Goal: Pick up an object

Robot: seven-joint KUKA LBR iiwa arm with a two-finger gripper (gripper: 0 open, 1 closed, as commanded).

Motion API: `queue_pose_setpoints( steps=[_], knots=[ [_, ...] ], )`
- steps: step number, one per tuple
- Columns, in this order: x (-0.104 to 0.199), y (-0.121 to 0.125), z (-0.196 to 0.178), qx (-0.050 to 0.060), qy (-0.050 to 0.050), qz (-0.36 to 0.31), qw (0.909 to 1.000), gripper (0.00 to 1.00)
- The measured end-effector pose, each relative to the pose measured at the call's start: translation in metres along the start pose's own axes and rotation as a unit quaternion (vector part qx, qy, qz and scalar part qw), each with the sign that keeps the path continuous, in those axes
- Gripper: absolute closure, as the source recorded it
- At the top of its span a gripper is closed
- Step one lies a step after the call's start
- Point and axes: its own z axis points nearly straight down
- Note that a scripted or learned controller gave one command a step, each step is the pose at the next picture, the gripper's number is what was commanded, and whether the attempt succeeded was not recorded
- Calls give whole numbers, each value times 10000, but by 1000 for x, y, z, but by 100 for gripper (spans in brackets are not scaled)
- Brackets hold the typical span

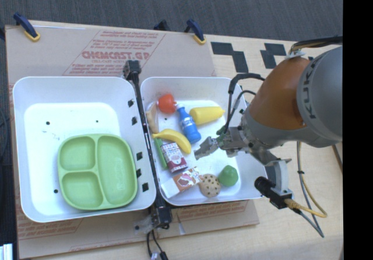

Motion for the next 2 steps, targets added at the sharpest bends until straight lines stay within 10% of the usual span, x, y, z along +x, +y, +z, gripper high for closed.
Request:
queue_pose_setpoints(
  steps=[1,2],
  knots=[
    [33,2,96,-25,3,-10,10000,0],
    [33,4,85,-42,-4,-47,10000,100]
  ],
)
